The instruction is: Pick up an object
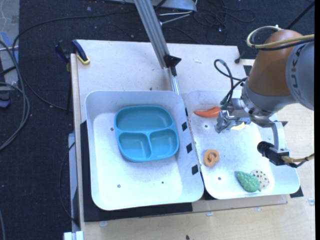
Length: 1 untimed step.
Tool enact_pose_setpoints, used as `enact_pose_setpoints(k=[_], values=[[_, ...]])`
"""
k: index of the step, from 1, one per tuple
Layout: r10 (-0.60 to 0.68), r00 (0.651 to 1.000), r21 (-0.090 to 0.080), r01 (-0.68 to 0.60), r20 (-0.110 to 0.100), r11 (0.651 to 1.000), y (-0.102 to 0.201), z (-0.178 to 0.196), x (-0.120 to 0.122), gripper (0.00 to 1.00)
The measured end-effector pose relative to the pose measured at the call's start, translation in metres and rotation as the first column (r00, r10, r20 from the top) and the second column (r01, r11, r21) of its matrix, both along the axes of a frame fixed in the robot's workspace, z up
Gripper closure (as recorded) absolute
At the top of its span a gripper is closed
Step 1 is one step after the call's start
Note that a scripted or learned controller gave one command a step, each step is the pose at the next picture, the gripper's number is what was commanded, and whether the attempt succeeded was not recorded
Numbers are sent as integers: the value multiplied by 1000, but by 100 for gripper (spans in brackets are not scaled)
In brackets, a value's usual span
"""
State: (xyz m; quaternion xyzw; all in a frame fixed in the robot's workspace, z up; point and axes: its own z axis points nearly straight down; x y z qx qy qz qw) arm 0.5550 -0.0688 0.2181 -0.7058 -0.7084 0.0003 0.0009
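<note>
The arm is reaching in over the right bin (280, 184), and its end effector (223, 122) is hanging low near the back of it, just beside an orange carrot (207, 112). Whether it is parted or closed, I cannot tell from here. A yellow piece (239, 126) is peeking out under it. I'd say it is lining up a grab; next it needs to settle squarely over one item. A pretzel (211, 157) is lying nearer the front.

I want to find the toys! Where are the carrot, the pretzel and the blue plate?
carrot (206, 112), camera view, its orange middle.
pretzel (211, 157), camera view, its ring.
blue plate (121, 139), camera view, its left rim.
</note>
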Motion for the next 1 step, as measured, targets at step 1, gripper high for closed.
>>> enact_pose_setpoints(k=[1], values=[[3,1000,1,-3,1,1000,46,12,-15,100]])
